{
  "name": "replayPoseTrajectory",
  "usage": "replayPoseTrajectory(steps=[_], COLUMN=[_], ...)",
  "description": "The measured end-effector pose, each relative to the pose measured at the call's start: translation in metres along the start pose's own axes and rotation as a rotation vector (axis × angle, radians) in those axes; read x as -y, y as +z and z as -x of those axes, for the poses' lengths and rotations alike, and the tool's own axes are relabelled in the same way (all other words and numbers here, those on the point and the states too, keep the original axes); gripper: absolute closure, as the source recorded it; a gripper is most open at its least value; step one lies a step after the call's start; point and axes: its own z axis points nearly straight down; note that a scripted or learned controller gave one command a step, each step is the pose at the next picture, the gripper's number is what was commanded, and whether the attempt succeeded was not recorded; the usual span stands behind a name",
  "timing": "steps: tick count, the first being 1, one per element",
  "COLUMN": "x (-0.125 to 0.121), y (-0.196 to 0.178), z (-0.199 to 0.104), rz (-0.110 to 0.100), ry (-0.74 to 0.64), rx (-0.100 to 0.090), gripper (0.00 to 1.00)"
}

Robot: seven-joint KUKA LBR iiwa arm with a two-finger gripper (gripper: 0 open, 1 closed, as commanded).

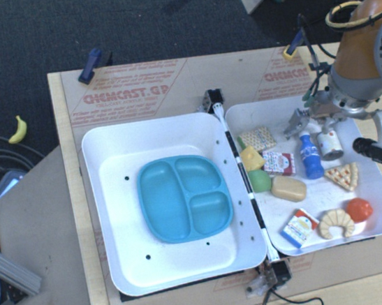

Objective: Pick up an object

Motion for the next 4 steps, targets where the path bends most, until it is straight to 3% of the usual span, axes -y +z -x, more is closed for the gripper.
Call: replayPoseTrajectory(steps=[1,2,3,4], x=[-0.001,-0.001,-0.033,-0.029], y=[-0.01,-0.01,0.037,0.037], z=[0.0,0.0,0.0,-0.046], rz=[0.002,0.002,-0.002,-0.003], ry=[0.0,0.0,0.0,0.0], rx=[0.0,0.0,0.001,0.0], gripper=[1.0,0.0,0.0,0.0])
